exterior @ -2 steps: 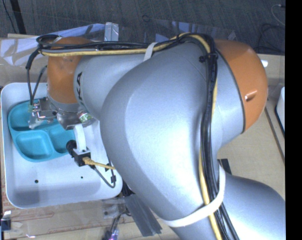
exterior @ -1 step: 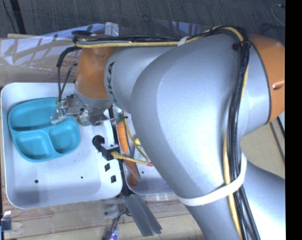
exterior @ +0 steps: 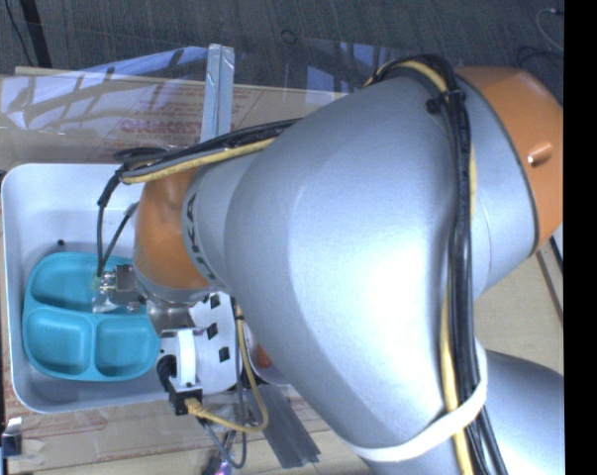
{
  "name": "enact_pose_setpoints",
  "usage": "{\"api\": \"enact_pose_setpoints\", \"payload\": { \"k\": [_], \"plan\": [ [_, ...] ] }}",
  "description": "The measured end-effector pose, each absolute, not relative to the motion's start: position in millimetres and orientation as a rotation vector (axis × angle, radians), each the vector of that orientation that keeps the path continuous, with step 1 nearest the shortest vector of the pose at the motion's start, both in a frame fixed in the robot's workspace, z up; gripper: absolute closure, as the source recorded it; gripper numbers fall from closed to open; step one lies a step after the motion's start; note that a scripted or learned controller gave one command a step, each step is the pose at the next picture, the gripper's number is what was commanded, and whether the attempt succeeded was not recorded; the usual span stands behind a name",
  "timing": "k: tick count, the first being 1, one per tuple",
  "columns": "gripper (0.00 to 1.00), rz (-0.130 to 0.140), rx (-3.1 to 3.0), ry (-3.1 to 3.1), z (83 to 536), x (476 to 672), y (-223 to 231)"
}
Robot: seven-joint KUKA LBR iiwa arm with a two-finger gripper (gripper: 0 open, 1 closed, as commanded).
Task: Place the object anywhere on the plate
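Fig. Teal 3-compartment plate [exterior: 52, 287] lay in the white bin [exterior: 11, 228] at view's left. Arm [exterior: 357, 245] (grey, orange band) reached over from the right, w/ gripper [exterior: 115, 287] above the plate's right edge. Grip open vs. closed: couldn't tell. Object's position: couldn't tell, since the arm hid much of the bench.

One plate [exterior: 62, 340], one bin [exterior: 19, 206], one arm [exterior: 357, 265].
A single turquoise plate lies in a single shallow white bin. The plate is divided into three compartments, one across the top and two side by side below. One small dark speck [exterior: 60, 243] sits on the bin floor just above the plate. One grey arm reaches over, with two orange sections on it.
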State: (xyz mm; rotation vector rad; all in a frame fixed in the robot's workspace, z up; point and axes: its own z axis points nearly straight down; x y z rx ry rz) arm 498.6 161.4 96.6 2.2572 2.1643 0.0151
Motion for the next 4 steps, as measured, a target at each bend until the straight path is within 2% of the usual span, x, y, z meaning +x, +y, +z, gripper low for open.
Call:
{"api": "enact_pose_setpoints", "payload": {
  "k": [1,2,3,4],
  "plan": [
    [0.00,-0.022,2.364,2.025,91.3,487.1,180.6],
    [1.00,-0.056,2.368,1.994,95.8,487.8,162.2],
    [1.00,-0.019,2.335,2.109,104.4,569.4,133.1],
    [1.00,-0.024,2.269,2.168,98.5,538.2,159.0]
  ]
}}
